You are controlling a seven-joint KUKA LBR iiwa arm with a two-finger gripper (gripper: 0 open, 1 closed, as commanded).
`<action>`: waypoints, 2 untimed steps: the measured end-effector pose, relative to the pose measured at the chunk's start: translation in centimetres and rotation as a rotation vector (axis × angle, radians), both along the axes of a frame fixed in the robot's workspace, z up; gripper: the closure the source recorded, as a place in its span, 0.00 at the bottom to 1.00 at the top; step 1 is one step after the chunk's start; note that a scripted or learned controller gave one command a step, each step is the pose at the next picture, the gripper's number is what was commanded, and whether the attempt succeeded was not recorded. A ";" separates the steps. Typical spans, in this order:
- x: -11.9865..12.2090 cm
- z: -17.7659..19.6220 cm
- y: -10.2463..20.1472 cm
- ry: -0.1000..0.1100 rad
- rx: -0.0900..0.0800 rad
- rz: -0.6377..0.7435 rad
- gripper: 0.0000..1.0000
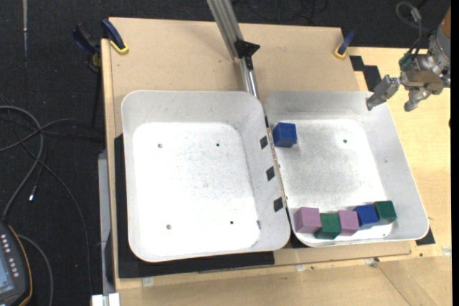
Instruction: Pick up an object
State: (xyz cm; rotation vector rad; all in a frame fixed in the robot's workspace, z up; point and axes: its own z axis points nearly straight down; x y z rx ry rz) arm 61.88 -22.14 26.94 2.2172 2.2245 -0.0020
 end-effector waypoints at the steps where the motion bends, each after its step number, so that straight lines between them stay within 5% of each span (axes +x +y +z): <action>1: 2.4 2.0 -0.2 -0.006 -0.001 0.002 0.00; 2: 5.5 -11.4 2.3 0.005 0.003 0.001 0.00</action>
